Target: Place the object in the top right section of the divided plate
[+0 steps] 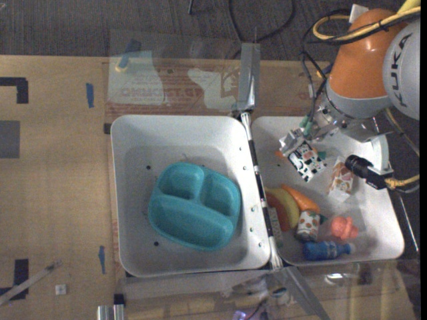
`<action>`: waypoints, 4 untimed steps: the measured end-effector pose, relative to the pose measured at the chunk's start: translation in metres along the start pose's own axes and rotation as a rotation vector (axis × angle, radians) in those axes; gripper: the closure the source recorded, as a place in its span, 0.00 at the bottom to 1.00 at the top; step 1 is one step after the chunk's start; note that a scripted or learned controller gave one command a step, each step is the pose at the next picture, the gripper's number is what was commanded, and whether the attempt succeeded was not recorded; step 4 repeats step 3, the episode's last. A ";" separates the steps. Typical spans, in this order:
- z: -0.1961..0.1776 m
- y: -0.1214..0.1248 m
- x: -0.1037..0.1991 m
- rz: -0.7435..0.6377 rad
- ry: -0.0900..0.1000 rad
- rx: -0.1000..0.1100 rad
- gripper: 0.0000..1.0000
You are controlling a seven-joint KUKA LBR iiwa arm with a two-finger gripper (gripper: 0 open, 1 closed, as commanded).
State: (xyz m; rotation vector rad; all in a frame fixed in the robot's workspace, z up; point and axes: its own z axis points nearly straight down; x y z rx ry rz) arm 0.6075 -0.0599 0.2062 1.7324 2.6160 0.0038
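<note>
The teal divided plate [193, 205] lies bare in the left bin [127, 139], its top right section waiting. In the right bin [393, 245], a banana [285, 205] and a blue bottle [325, 250] sit low. Higher up, the claw [298, 145] hovers over a black-and-white carton [308, 161]; whether it is apart or clamped I cannot tell. Best to settle squarely over the carton, grip its narrow sides, then lift clear of the bin wall before crossing.

Fixed overhead view — slanted, over both bins [180, 129]
</note>
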 end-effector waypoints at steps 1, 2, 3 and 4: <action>0.003 0.000 0.075 0.031 0.003 0.006 1.00; 0.024 0.017 0.163 -0.057 0.003 0.006 1.00; 0.024 0.017 0.163 -0.056 0.003 0.005 0.00; 0.024 0.017 0.163 -0.056 0.003 0.005 0.00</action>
